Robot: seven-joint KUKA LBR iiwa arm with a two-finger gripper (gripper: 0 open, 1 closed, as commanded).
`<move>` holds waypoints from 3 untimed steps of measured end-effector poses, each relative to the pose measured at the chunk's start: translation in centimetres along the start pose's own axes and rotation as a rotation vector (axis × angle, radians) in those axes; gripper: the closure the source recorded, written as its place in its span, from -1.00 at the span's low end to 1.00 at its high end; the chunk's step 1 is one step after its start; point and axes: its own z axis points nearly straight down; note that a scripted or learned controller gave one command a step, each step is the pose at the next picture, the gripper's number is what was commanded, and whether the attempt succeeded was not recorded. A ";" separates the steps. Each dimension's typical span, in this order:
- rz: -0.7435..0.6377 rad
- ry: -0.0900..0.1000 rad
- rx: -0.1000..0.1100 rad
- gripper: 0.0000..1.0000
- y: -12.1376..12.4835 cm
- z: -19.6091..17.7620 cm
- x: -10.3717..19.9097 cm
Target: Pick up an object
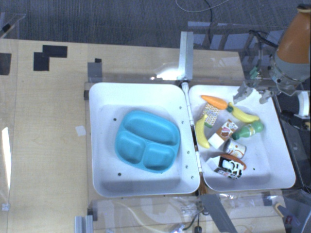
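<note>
The right bin holds several toy foods. An orange carrot lies at its back, with a yellow banana beside it and a green bottle just in front. A second banana rests along the left wall. A small printed carton, a checkered packet and a black-and-white toy lie among them. My gripper hangs over the bin's back right, above and just behind the first banana. It is open, with nothing between its fingers.
The left bin holds a blue divided plate. A metal post stands behind the divider between the bins. A cable trails across the dark floor at the back. Black frame parts run along the right.
</note>
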 end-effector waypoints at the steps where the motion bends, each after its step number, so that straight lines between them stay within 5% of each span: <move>1: 0.180 -0.001 -0.010 -1.00 1.9 11.1 -1.0; 2: 0.190 -0.007 -0.024 -1.00 1.4 12.5 -1.6; 3: 0.186 -0.011 -0.032 1.00 1.7 11.5 -1.6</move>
